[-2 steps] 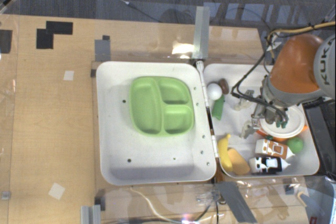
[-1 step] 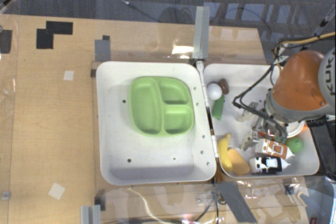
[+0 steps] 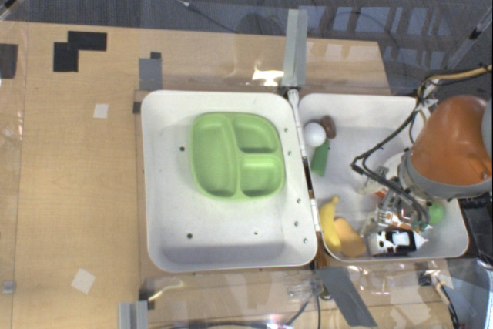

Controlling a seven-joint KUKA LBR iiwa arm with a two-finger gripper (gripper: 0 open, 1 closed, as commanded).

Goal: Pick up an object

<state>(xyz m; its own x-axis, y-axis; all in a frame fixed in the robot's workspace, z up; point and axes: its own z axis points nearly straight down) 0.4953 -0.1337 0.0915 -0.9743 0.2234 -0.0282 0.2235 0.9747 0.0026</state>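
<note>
A: Two white bins sit side by side on the bench. The left bin (image 3: 166,189) holds a green divided plate (image 3: 235,156), lying flat near its middle. Everything loose is in the right bin (image 3: 370,110).

B: So the pick has to come from the right bin. What is in there?

A: Along its left wall, a white ball (image 3: 313,134) touches a brown piece (image 3: 327,125) at the far end, with a green block (image 3: 320,159) just nearer. In the near left corner a yellow banana (image 3: 330,216) leans against a tan lump (image 3: 351,244). A black-and-white toy (image 3: 393,242) lies at the near edge, and a small green ball (image 3: 436,214) sits by the near right side.

B: And the arm?

A: It comes in from the right, orange band above the wrist, and the gripper (image 3: 397,213) is low over the near right part of that bin, just above the black-and-white toy. I would judge that toy, or the green ball beside it, to be the target.

B: Is it holding anything?

A: I cannot tell. The wrist and cables cover the business end, so whether it is spread or closed is hidden, and nothing shows as gripped.

B: Why are things crowded at the walls?

A: Probably they rolled or were pushed there; corner picks look awkward.
</note>
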